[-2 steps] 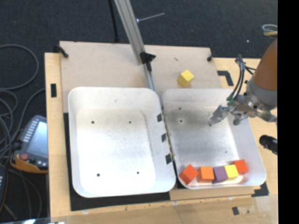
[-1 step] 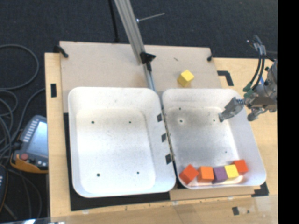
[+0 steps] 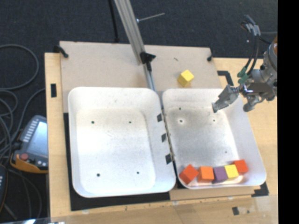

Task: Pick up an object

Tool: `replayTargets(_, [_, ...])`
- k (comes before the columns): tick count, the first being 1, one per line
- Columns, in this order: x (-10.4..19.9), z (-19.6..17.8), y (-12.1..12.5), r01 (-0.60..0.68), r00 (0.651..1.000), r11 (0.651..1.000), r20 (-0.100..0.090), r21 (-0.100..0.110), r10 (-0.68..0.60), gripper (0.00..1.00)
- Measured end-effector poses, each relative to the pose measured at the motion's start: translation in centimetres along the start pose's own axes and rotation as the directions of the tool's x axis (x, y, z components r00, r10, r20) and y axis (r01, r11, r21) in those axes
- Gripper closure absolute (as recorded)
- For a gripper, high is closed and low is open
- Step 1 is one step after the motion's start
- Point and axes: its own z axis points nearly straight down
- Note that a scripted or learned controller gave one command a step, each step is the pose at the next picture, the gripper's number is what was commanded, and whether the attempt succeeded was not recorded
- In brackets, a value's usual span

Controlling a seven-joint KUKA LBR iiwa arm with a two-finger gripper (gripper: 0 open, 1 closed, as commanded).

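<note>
The gripper (image 3: 236,101) hovers over the right bin (image 3: 243,129) — fingers (image 3: 223,99) spread wide, holding nothing. 5 blocks (image 3: 214,173) line its near wall.

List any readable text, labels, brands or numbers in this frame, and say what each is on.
None can be read.
The handheld pendant lying left of the bench has a screen and buttons, too blurred to read.
The blocks in the right bin, the yellow block and the gripper show no markings.

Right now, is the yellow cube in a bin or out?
Out. The yellow cube sits on the bare board behind the right bin, past its far rim.
</note>
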Motion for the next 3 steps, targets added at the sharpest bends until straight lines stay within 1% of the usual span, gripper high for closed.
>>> replayTargets(1, [-0.3, 0.4, 0.0, -0.004, 1.0, 1.0, 0.002, 0.007, 0.004, 0.0])
replayTargets(2, [-1.2, 22.2, 0.5, -0.01, 1.0, 1.0, 0.0, 0.018, 0.01, 0.0])
replayTargets(3, [6.7, 24.8, 2.2, 0.001, 1.0, 1.0, -0.002, 0.013, -0.001, 0.0])
